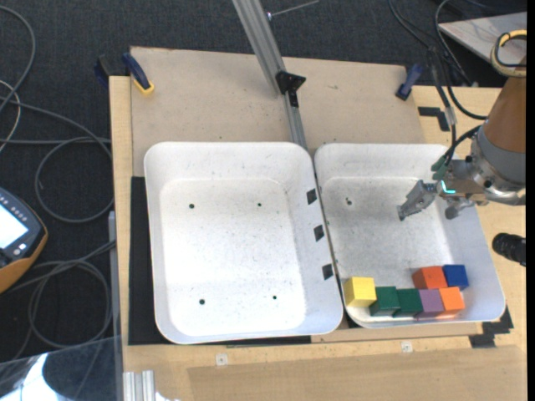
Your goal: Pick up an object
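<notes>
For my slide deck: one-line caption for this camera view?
Gripper hovers over the right bin, above coloured blocks clustered at its near edge.

I work in a robotics lab, by the look of it: my bench (251, 98) is a plain board held by blue clamps (138, 72) at 11 and 1 o'clock, standing on dark carpet (125, 11) strewn with loose black cables (50, 153). Two white bins (159, 161) sit side by side on it, and a metal strut (263, 36) slants up toward 12 o'clock. A handheld control pendant (12, 236) lies at 9 o'clock, and bright toy blocks (410, 295) are bunched at 5 o'clock.
</notes>
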Tool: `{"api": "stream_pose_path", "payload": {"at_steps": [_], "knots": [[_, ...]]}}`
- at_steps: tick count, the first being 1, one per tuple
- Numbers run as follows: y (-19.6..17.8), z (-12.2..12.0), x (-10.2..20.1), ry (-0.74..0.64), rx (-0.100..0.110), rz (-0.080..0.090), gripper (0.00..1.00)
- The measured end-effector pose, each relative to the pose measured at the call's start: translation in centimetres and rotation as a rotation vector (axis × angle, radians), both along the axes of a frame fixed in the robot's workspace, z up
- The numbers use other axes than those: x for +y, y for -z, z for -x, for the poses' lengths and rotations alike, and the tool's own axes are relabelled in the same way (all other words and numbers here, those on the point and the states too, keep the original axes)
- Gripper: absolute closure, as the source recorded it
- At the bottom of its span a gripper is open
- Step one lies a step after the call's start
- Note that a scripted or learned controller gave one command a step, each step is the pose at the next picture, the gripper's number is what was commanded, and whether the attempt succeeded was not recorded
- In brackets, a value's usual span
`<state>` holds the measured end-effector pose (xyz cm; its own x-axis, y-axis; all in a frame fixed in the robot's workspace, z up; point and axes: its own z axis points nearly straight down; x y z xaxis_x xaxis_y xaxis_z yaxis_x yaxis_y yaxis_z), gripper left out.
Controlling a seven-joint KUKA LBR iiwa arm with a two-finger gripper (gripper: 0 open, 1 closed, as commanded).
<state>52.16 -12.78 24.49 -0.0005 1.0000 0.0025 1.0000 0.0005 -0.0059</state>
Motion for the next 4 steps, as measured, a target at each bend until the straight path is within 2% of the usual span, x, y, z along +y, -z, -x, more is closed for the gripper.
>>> {"api": "stream_pose_path", "payload": {"at_steps": [1, 3, 4], "knots": [[-0.2, -0.1, 0.0, 0.000, -0.005, 0.001, 0.00], [12.1, -0.4, 0.8, 0.000, 0.002, 0.000, 0.00], [14.7, -0.3, 0.9, 0.001, -0.001, 0.000, 0.00]]}}
